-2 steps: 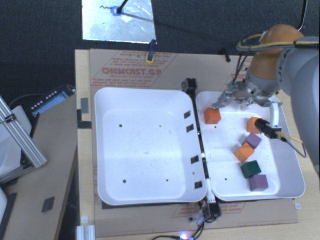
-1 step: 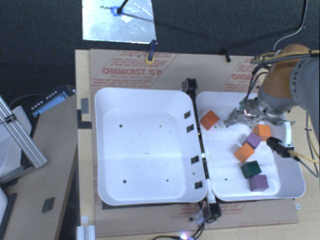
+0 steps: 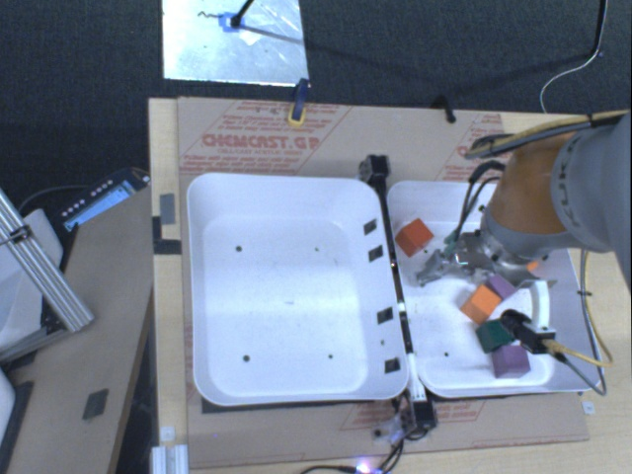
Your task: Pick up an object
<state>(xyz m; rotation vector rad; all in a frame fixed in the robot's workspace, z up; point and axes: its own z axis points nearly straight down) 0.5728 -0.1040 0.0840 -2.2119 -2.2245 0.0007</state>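
Over right bin (image 3: 434, 378), arm hides block cluster partly; jaws (image 3: 432, 268) state unclear.

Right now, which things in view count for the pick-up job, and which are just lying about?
For the job:
claw
orange block
second orange block
green block
purple block
right bin

Lying about:
left bin
metal sheet
yellow clip
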